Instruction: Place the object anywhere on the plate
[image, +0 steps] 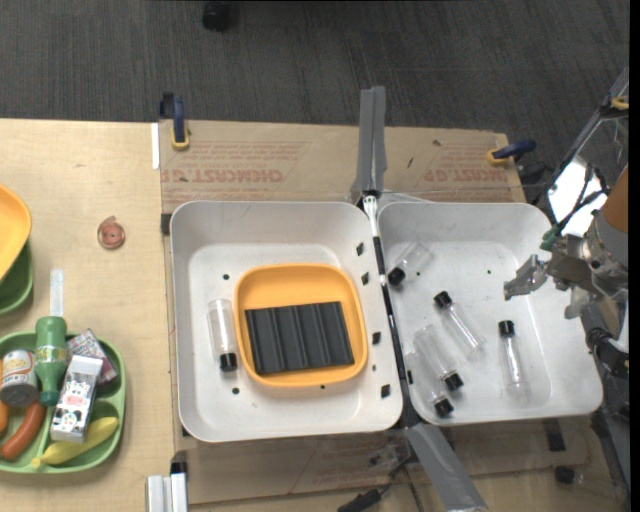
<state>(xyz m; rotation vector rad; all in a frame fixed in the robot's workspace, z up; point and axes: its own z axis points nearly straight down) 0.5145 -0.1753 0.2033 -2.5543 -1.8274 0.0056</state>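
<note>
An orange plate (300, 277) lies in the left bin (188, 300) with a black ribbed slab (300, 337) resting on its middle. A clear vial with a black cap (220, 333) lies on the bin floor just left of the plate. The right bin (480, 225) holds several more clear black-capped vials, among them one near the divider (408, 264), one in the centre (456, 321) and one to the right (511, 356). My gripper (540, 275) hangs over the right bin's right side, above and to the right of those vials, with nothing seen in it.
A green tray of toy food (60, 400) and a yellow bowl (10, 235) sit on the wooden table at far left, with a small pink disc (111, 233) nearby. A grey post (372, 140) rises between the bins at the back.
</note>
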